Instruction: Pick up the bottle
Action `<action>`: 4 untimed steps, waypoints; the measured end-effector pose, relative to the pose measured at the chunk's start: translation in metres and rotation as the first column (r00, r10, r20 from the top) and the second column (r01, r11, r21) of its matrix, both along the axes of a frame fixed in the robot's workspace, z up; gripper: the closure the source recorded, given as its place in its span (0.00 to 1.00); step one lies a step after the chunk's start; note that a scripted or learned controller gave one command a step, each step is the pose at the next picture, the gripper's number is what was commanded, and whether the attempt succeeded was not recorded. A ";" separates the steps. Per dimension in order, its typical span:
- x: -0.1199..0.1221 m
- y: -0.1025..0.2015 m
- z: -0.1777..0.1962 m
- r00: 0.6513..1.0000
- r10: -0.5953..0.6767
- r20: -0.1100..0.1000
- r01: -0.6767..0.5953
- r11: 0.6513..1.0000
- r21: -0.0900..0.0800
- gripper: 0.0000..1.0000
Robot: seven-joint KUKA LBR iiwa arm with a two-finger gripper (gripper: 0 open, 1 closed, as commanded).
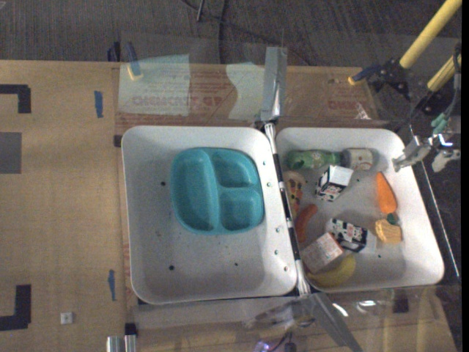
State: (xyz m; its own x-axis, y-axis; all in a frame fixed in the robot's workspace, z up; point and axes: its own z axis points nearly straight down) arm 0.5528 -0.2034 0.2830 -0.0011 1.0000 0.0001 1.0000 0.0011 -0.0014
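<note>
— The green plastic bottle (314,158) is what you are after. It lies on its side along the far wall of the right-hand shallow white bin (423,226), in the corner next to the divider between the two bins.

— Which way from the hand?

— The hand (421,151) sits at that bin's right rim, level with the bottle. So the bottle lies straight across the bin from it, toward the divider. Its long axis runs along the far wall, pointing roughly at the hand. Whether the hand is apart or together, you cannot tell; it is too small and blurred against the rim.

— Anything in the path?

— A pale stubby cylinder (357,158) lies just beside the bottle's near end, between bottle and hand. A small black-and-white carton (334,182) sits just in front of the bottle. An orange carrot-shaped toy (386,192) lies closer to the hand.

— Room to close on it?

— Tight, I judge. The wall crowds one side, the carton the other. You would likely want to grip across the bottle's width, coming from above.

— And the surface?

— Smooth white bin floor; a round bottle could roll if nudged.
</note>
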 end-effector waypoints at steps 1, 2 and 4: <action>-0.033 -0.020 -0.059 0.982 -0.191 -0.002 0.191 0.982 0.001 0.00; -0.072 0.009 0.118 0.994 -0.106 0.002 0.106 0.994 -0.002 0.00; -0.073 0.000 0.015 0.996 -0.084 0.000 0.084 0.996 0.000 1.00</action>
